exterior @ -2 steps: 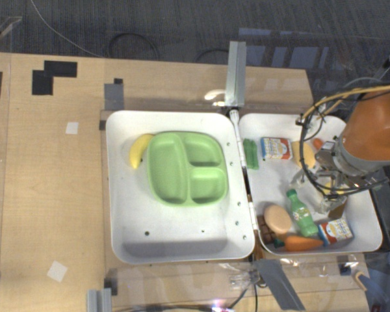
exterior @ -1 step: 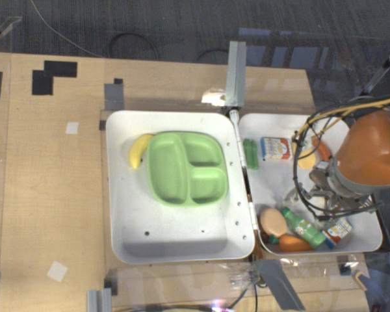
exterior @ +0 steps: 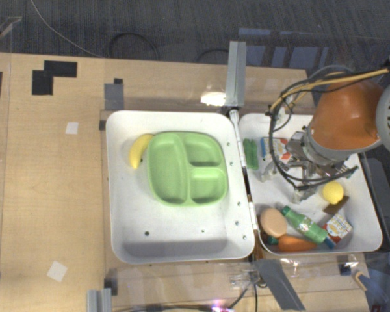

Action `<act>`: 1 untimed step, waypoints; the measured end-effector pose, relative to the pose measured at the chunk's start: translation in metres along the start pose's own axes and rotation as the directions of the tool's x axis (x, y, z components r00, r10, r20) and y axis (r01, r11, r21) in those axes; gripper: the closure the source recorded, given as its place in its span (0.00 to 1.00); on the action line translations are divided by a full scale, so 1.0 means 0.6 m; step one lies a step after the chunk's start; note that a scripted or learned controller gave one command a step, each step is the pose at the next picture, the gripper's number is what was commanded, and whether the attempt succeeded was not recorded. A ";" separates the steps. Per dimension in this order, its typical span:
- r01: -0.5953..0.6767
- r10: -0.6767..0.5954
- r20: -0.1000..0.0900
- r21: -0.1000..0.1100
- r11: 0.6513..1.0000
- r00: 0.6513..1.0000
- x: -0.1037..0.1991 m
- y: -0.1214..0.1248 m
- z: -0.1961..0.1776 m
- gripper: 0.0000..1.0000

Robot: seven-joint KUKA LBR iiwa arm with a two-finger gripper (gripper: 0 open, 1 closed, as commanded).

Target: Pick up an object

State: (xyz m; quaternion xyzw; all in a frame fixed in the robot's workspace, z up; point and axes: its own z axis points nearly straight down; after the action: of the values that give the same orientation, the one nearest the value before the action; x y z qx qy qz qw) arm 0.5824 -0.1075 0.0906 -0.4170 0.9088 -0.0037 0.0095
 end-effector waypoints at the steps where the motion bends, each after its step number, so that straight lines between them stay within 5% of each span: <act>1: 0.011 -0.011 -0.002 -0.003 1.000 1.000 -0.062 -0.017 0.002 0.00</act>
State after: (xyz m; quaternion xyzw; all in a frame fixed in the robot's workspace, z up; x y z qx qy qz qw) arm 0.6145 -0.0856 0.0899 -0.4221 0.9065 -0.0030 0.0080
